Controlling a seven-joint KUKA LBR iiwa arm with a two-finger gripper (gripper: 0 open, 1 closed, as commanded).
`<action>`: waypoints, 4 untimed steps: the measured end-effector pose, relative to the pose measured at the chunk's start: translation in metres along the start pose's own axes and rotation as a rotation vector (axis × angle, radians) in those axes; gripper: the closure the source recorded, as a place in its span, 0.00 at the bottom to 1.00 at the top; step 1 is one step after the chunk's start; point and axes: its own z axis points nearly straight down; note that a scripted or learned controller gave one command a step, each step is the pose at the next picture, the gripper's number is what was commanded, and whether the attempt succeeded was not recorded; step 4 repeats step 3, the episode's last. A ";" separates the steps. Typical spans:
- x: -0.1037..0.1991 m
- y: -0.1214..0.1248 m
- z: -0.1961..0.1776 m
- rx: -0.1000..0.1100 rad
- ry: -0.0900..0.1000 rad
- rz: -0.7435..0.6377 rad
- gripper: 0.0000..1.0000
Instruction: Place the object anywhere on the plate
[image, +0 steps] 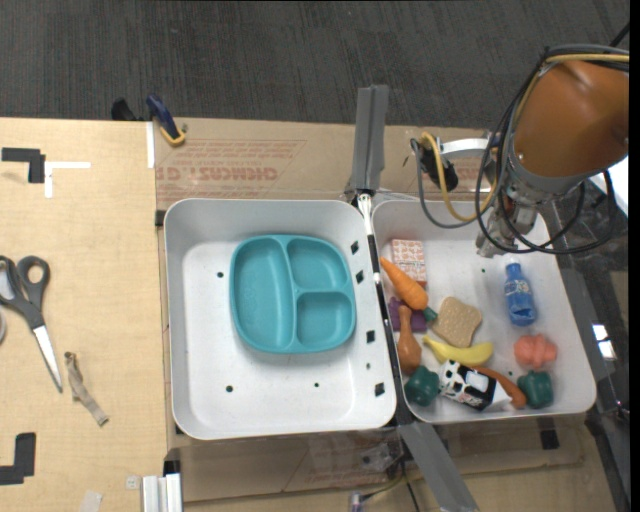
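A teal plate (293, 293) with three compartments lies in the left white bin (200, 400), nothing on it. The right bin (570, 330) holds several toys: a carrot (403, 283), a pink wafer (408, 257), a bread slice (457, 322), a banana (460, 350), a blue bottle (517, 293), a pink peach (536, 350) and a black-and-white cow (467, 386). My gripper (492, 240) hangs under the orange-banded wrist over the right bin's far edge, up and left of the blue bottle and well right of the plate. The wrist and cables hide most of it.
Green toys (537, 388) and a second carrot (506, 385) crowd the right bin's near edge. Yellow and black cables (450, 180) loop beside the wrist. Scissors (30, 310) lie on the cardboard bench at far left. A blue clamp (165, 118) sits behind the left bin.
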 end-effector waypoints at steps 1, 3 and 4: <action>-0.035 0.050 0.046 -0.001 -0.002 0.002 1.00; -0.003 0.063 0.041 0.006 0.007 -0.004 1.00; -0.003 0.063 0.041 0.006 0.007 -0.004 1.00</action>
